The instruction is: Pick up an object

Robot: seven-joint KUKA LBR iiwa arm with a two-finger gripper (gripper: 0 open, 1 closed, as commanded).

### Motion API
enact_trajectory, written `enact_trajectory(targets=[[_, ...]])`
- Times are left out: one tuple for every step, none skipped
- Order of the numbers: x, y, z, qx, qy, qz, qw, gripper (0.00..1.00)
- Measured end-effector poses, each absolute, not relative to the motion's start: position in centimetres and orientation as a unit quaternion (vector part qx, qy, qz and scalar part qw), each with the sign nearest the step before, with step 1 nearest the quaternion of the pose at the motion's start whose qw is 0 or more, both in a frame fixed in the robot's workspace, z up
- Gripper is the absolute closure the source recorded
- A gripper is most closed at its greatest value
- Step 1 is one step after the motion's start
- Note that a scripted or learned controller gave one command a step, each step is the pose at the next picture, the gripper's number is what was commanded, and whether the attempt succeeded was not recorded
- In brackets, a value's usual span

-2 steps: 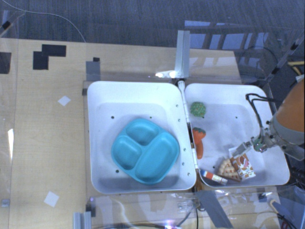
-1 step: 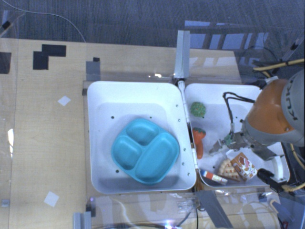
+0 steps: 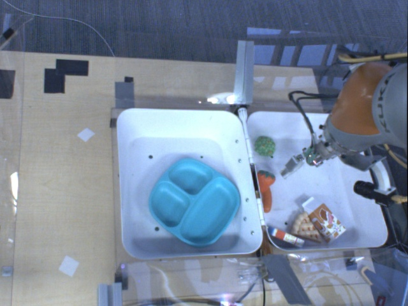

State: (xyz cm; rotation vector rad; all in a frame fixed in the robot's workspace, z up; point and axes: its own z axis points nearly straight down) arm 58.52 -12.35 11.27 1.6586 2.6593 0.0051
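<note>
Near the front wall of the right bin (image 3: 376,234): a marker (image 3: 285,236), a waffle (image 3: 305,224), a small printed box (image 3: 328,223). Farther back by the divider, a carrot (image 3: 266,190), then a green broccoli piece (image 3: 265,146). Gripper (image 3: 294,164) above the bin floor, empty; fingers open or closed, cannot tell. Blue divided plate (image 3: 194,201) in the left bin (image 3: 134,171).

A single fixed camera is mounted above the surface (image 3: 57,190) and looks down at a slant. The far edge of the surface lies toward the top of the frame, with dark carpet (image 3: 191,11) beyond it. The left bin (image 3: 131,171) sits near the frame centre; the right bin (image 3: 344,177) reaches toward the right edge. The arm (image 3: 366,107) enters from the right. The camera stands far enough back to take in both bins whole.
</note>
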Motion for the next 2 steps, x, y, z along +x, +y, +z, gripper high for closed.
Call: enact_trajectory(targets=[[52.0, -9.8, 9.1, 0.541, 0.841, 0.0026, 0.009, 0.00], [58.4, -9.2, 13.0, 0.489, 0.873, 0.0013, 0.003, 0.00]])
